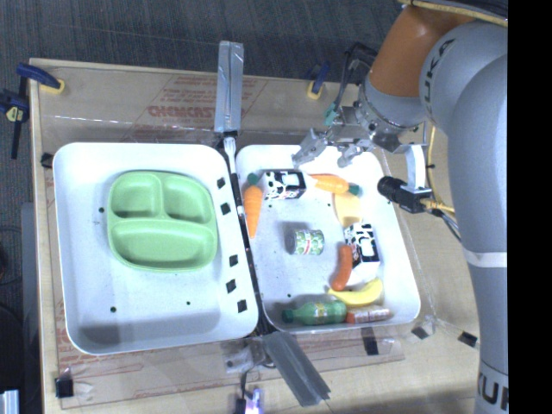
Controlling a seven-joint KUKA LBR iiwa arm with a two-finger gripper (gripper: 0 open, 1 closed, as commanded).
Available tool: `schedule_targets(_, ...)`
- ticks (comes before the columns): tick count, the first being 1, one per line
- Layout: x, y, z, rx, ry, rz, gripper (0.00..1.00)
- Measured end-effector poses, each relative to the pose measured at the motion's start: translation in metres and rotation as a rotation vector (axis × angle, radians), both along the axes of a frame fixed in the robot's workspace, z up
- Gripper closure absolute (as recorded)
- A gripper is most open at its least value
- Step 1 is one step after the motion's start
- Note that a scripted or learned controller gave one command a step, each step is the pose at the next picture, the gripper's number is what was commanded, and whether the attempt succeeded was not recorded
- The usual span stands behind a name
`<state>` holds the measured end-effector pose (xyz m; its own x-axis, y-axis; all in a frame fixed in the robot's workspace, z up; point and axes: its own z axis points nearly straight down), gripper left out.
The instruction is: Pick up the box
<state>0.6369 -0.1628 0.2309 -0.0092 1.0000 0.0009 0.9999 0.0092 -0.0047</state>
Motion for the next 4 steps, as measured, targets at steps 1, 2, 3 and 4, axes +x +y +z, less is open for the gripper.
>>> schedule_targets(1,0.008,0.025,-0.114,-0.007,-0.025,0.068,0.00)
schedule_targets(2,0.009,0.026,-0.102,-0.004,-0.026,0.071,1.00)
schedule_targets(3,-0.090,-0.008,0.049,-0.002,-0.005,-0.002,1.00)
schedule_targets(4,-0.147,-0.049,0.004,-0.001,-0.001,-0.030,1.00)
